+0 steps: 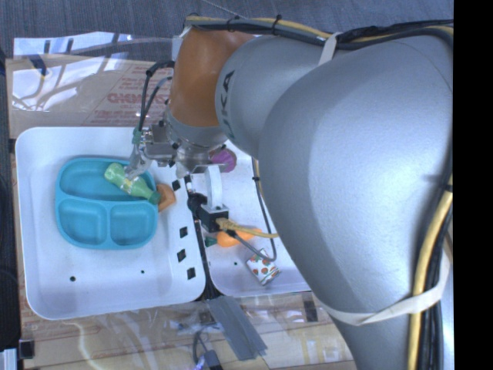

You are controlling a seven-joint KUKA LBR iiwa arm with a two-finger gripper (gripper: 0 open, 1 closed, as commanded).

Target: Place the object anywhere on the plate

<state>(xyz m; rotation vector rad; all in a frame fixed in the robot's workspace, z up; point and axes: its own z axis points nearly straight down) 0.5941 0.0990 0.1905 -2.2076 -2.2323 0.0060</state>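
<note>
A: How much room is there around the plate?

B: The blue plate [104, 210] sits in the left bin [46, 284], with bare white floor on its left and near sides. Its right edge comes close to the wall between the left bin and the right bin [231, 280]. The far right corner of the plate is crowded by the gripper [139, 164].

A: And the object?

B: A pale green object [127, 182] lies on the plate's far right part, across the rim of the big compartment. Its long axis runs from far-left to near-right, and the near-right end touches an orange piece [165, 197] at the plate's edge.

A: The arm?

B: It reaches in from the right, the grey bulk covering most of the right bin, orange band over the wrist, the gripper pointing down at the object's far side.

A: Is it holding the object?

B: I cannot tell; the tips meet the object, but the grip itself is hidden.

A: Anything else?

B: A small patterned cup [262, 269] lies tipped in the right bin.
</note>
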